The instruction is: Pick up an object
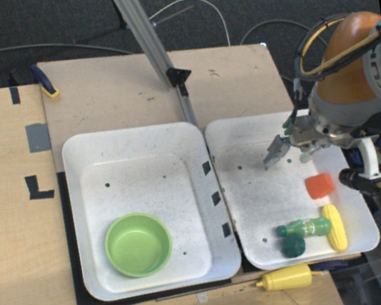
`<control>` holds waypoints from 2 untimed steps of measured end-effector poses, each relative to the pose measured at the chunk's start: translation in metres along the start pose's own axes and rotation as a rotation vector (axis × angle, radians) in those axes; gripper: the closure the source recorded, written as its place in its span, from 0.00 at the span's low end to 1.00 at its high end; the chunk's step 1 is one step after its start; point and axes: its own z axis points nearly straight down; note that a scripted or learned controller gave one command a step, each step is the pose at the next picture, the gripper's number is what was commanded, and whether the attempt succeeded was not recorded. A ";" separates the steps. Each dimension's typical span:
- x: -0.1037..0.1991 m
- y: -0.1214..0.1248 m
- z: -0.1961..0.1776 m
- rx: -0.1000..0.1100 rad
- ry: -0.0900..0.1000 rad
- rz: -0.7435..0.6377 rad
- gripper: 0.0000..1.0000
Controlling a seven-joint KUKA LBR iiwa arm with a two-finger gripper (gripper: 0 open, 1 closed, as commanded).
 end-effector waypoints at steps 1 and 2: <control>0.000 0.000 0.000 0.000 0.000 0.000 0.00; 0.010 -0.003 0.051 0.005 0.000 0.001 0.00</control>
